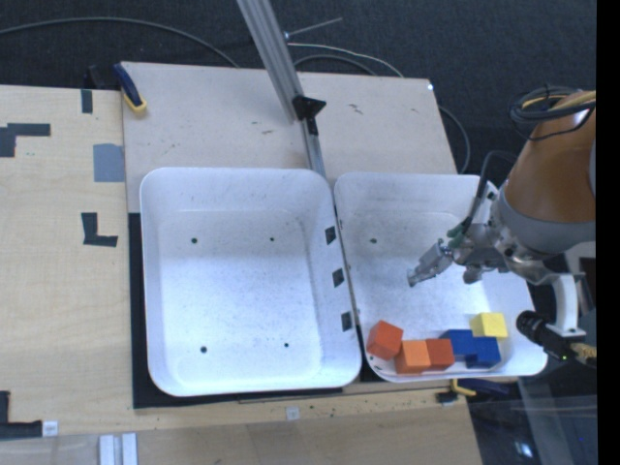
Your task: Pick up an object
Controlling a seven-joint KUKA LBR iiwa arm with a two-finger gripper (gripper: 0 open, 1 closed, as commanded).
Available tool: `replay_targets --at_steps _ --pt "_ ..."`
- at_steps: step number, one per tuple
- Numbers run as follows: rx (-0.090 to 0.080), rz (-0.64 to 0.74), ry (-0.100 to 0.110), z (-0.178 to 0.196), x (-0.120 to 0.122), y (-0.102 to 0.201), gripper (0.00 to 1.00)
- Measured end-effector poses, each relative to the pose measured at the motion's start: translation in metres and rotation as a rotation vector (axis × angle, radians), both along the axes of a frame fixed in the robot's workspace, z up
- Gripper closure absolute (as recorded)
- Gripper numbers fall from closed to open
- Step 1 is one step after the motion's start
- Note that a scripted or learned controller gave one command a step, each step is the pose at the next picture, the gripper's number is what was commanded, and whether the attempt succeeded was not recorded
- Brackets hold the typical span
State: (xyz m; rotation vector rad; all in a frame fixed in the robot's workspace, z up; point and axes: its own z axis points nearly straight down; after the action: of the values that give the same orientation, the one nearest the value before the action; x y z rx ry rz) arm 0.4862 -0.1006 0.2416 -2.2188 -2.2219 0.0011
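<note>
The gripper (pixel 418 275) is held over the right bin (pixel 407 194) with nothing seen between its fingers, whose gap cannot be told; the blocks (pixel 438 347) are clustered along the near wall, below and slightly right of it

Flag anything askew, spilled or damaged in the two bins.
Nothing stands out. The blocks, orange to blue with a yellow one, sit bunched along the right bin's near wall, none spilled over the rim.
</note>
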Motion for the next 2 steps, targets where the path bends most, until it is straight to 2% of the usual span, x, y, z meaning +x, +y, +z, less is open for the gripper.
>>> replay_targets --at_steps 1,2 --pt "0.000 -0.001 0.004 -0.030 -0.002 -0.004 0.00" --pt "0.000 0.001 0.002 -0.019 -0.001 -0.003 1.00"
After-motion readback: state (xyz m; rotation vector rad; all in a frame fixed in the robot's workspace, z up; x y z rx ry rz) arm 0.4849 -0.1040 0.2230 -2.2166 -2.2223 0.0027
